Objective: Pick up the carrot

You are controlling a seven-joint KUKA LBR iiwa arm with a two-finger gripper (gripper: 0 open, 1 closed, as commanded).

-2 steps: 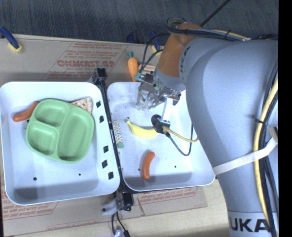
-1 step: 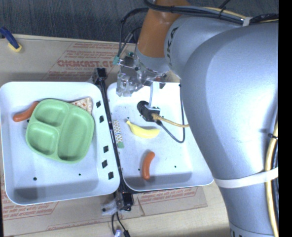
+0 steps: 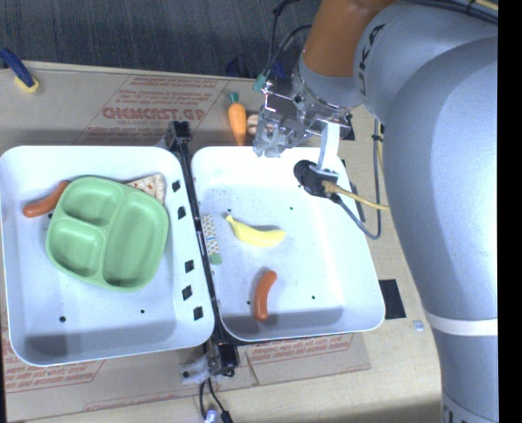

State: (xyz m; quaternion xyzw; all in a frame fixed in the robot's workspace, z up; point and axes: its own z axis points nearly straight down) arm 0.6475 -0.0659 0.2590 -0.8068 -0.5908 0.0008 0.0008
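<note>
The carrot point(image 3: 236, 122), small and orange with a green top, lies on the cardboard just beyond the far rim of the right bin point(image 3: 358, 271), outside both bins. My gripper point(image 3: 268, 141) hangs over that far rim, just right of the carrot and close beside it. Nothing shows held in it.
In the right bin lie a yellow banana point(image 3: 257, 233) and a reddish sausage point(image 3: 263, 293). The left bin point(image 3: 14, 324) holds a green divided plate point(image 3: 108, 232), another sausage point(image 3: 42, 204) and a slice of toast point(image 3: 151, 184). A black cable fitting point(image 3: 312, 177) hangs beside the gripper.
</note>
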